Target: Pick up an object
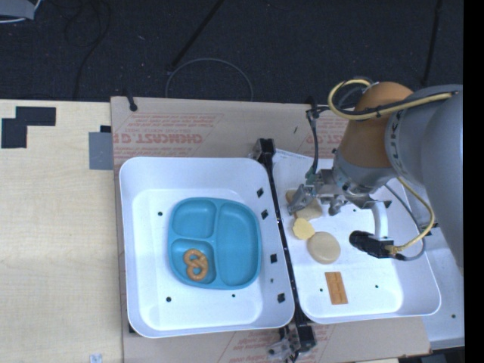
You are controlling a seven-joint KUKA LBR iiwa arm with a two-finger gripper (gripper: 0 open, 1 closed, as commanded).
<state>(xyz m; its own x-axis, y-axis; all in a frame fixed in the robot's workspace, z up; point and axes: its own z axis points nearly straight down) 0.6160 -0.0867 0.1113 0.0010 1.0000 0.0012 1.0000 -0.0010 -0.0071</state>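
Two shallow white bins sit side by side on a bench. The left bin point(144, 203) holds a blue divided plate point(214, 242), and a small brown pretzel point(196, 264) lies in the plate's near-left compartment. The right bin point(408, 293) holds several small food pieces: a pale round biscuit point(324, 247) near the middle, a smaller yellow piece point(303, 229) just to its far-left and close beside it, a pale piece point(308, 212) a little farther back, and an orange rectangular cracker point(336, 287) lying flat nearer the front, apart from the others. The grey arm point(423, 138) comes in from the right, with its orange band point(378, 127) showing above the wrist, and leans down over the far part of the right bin. The gripper point(311, 197) sits low at the far-left side of that bin, right beside the pale piece and just behind the yellow piece. Whether its tips are spread or closed cannot be told from here, since the metal parts blur together, and no item is visibly caught between them. A black cable fitting point(370, 243) hangs off the wrist to the right of the round biscuit.
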